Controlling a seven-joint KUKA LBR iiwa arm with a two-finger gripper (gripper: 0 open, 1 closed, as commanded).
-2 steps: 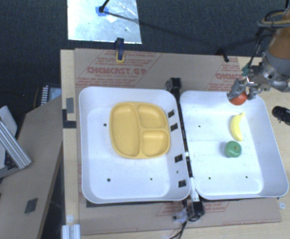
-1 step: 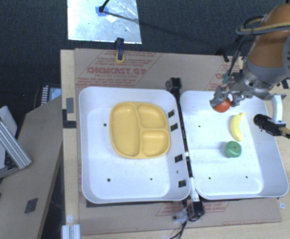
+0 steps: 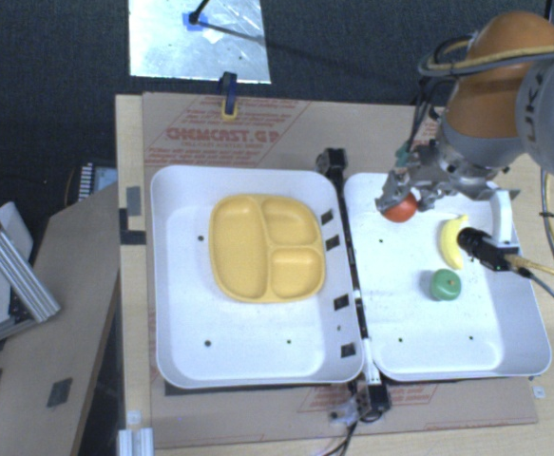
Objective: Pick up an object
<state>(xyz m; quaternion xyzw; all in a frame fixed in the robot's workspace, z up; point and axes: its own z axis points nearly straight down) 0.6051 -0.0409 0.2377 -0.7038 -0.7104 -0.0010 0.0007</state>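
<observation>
In the right bin [image 3: 505, 350], a green round object [image 3: 445, 284] lies nearest, a yellow banana-like piece [image 3: 452, 240] beyond it. Farther back, the gripper [image 3: 397, 200] sits over a red-orange object [image 3: 401, 209] (half hidden); I cannot tell whether its fingers are parted or clamped.

Both white bins [image 3: 257, 369] look like smooth moulded plastic w/ a soft sheen. Yellow divided tray [image 3: 265, 248]: matt plastic, smooth. Banana [image 3: 450, 240], green object [image 3: 445, 284] & red-orange object [image 3: 401, 209] look like smooth plastic, slightly glossy. Board under bins [image 3: 229, 131]: matt brown cardboard w/ red print. Sheet above it [image 3: 199, 25]: shiny, crinkled, metallic-looking. Arm's orange band [image 3: 505, 74]: glossy, smooth. Extruded rail [image 3: 10, 264] at left: bare metal.
</observation>
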